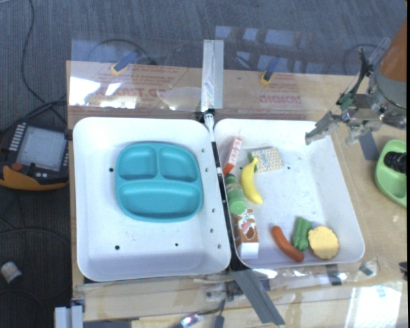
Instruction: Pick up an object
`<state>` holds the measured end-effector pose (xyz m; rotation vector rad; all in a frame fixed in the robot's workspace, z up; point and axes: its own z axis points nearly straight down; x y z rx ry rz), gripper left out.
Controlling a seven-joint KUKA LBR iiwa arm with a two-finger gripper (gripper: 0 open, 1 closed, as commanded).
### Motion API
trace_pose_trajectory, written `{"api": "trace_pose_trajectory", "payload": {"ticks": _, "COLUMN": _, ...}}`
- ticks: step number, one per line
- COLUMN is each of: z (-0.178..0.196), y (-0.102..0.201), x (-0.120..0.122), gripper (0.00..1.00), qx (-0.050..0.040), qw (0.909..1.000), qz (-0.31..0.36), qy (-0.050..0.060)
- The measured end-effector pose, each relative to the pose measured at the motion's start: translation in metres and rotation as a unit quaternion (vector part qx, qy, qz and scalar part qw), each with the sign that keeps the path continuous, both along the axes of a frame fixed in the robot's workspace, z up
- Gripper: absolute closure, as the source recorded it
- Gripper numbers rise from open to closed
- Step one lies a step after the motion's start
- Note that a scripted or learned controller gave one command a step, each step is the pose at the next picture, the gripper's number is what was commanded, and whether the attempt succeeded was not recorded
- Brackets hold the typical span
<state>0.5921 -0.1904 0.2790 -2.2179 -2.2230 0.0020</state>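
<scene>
Above the right bin's far corner: the gripper (338, 134) hangs at the bench's right side, its two fingers spread apart with nothing between them
Arm: grey links with the orange band at the top right, reaching in over the rim of the right bin (348, 203)
Left bin: the left bin (96, 238) carries a teal divided plate (158, 181), well apart from the gripper
Candidates along the divider: a banana (251, 181), a speckled packet (268, 159) just behind it, a red-and-white tube (231, 154), a green round piece (236, 203) and a small carton (247, 229)
Candidates at the near edge: a sausage (286, 242), a green vegetable (301, 231) and a yellow round piece (323, 242), close together
Step in hand: approach, by my reading; nothing has been picked up yet
Next move calls for: travel left and down into the right bin toward one item; the banana lies fairly free on its right side, while the near-edge cluster looks crowded and risks a pinch on two things at once
</scene>
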Motion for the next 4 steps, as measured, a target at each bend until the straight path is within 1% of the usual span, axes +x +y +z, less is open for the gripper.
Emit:
{"api": "trace_pose_trajectory", "payload": {"ticks": 1, "z": -0.102, "y": 0.052, "x": -0.027, "gripper": 0.0, "qx": 0.0009, "qw": 0.9918, "qz": 0.128, "qy": 0.0}}
{"api": "trace_pose_trajectory", "payload": {"ticks": 2, "z": -0.128, "y": 0.087, "x": -0.04, "gripper": 0.0, "qx": 0.0007, "qw": 0.9829, "qz": 0.184, "qy": 0.0}}
{"api": "trace_pose_trajectory", "payload": {"ticks": 3, "z": -0.187, "y": 0.086, "x": -0.027, "gripper": 0.0, "qx": -0.0033, "qw": 0.9791, "qz": 0.203, "qy": -0.003}}
{"api": "trace_pose_trajectory", "payload": {"ticks": 4, "z": -0.177, "y": 0.089, "x": -0.026, "gripper": 1.0, "qx": -0.0005, "qw": 0.9791, "qz": 0.203, "qy": -0.005}}
